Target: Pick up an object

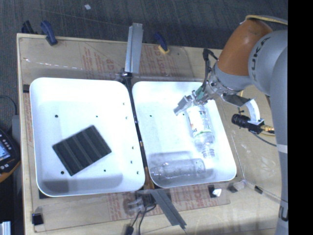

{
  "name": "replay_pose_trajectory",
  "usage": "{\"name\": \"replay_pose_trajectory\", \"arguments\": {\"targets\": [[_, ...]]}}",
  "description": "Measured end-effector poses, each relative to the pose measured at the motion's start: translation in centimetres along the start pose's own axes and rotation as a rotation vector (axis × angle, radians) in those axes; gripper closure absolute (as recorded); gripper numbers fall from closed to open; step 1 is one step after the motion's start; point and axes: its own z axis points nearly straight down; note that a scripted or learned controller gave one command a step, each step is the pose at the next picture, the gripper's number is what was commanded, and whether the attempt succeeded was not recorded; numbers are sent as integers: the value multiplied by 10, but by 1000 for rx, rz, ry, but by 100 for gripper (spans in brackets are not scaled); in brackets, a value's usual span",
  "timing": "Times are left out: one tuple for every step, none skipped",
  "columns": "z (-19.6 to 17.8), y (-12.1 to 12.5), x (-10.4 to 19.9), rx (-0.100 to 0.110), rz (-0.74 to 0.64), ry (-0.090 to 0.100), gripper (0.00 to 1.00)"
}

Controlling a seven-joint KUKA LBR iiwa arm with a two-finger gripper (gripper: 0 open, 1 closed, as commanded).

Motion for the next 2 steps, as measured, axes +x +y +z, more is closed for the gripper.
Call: {"name": "replay_pose_trajectory", "arguments": {"targets": [[0,0,0,0,0,0,0],[46,45,-14,-4,-70,-3,0]]}}
